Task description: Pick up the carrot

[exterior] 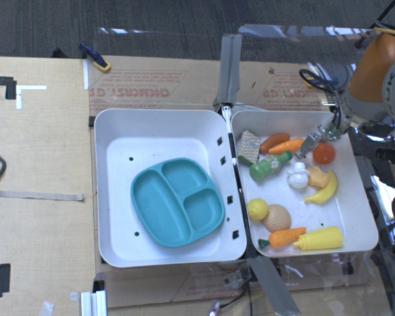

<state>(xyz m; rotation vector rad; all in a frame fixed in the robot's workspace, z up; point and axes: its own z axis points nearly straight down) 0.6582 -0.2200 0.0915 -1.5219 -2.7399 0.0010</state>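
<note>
An orange carrot (284, 237) with a green top lies at the front of the right bin (355, 196), between a potato and a yellow bottle. A second orange carrot-like piece (285, 147) lies at the back of that bin, beside a rounder orange-red piece (274, 140). My gripper (311, 143) hangs low over the back of the right bin. Its tip is at the right end of that back carrot piece and just left of a red tomato (323, 153). Nothing shows lifted off the bin floor.
The right bin also holds a speckled sponge block (249, 147), a green bottle (266, 168), a white garlic (297, 176), a banana (322, 189), a lemon (257, 209), a potato (277, 217) and a yellow bottle (319, 239). A teal divided plate (177, 203) lies in the left bin (118, 176).
</note>
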